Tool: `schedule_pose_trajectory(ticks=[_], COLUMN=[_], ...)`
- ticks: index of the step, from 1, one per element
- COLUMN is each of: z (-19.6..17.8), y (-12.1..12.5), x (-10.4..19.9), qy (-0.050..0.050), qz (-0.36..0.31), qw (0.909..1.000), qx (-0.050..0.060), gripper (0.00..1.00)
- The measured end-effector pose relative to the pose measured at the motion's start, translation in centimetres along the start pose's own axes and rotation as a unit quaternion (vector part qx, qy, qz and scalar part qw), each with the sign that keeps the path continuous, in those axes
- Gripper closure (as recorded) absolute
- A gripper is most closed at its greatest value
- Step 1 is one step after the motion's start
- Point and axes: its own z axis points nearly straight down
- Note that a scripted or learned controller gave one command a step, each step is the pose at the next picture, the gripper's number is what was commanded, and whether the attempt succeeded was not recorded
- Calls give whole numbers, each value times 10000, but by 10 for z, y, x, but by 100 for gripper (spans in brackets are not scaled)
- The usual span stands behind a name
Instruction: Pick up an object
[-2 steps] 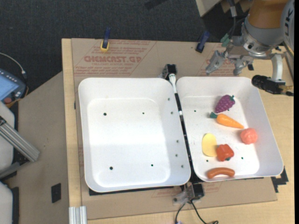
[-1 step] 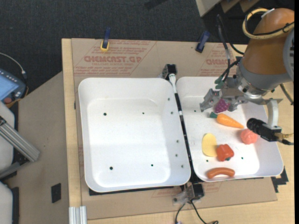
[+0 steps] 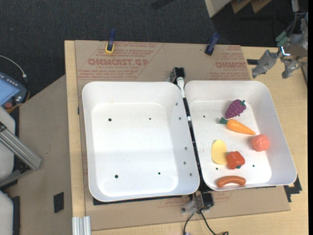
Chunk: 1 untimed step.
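Observation:
The right bin [image 3: 274, 106] holds several toy foods. Purple grapes [image 3: 235, 108] lie toward the back, with an orange carrot [image 3: 239, 127] just in front of them. A pink-red round fruit [image 3: 260, 142] sits near the right wall. A yellow slice [image 3: 219, 151] touches a red pepper [image 3: 235, 159], and a brown sausage [image 3: 231, 181] lies by the front rim. My gripper [image 3: 275, 66] hangs beyond the bin's far right corner, well apart from all the foods. It is open, its two grey fingers spread with nothing between them.
The left bin [image 3: 98, 131] sits beside the right one on a cardboard sheet [image 3: 146, 58]. A black divider [image 3: 188, 126] runs between the bins. Two clamps, yellow-blue [image 3: 111, 44] and blue [image 3: 212, 44], grip the sheet's back edge.

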Motion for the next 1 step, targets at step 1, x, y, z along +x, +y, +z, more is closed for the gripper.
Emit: schedule_pose_trajectory(ticks=[1], z=[130], y=[28], x=[26], qy=[46], qz=[-29], qw=[9999], qx=[113], gripper=[0])
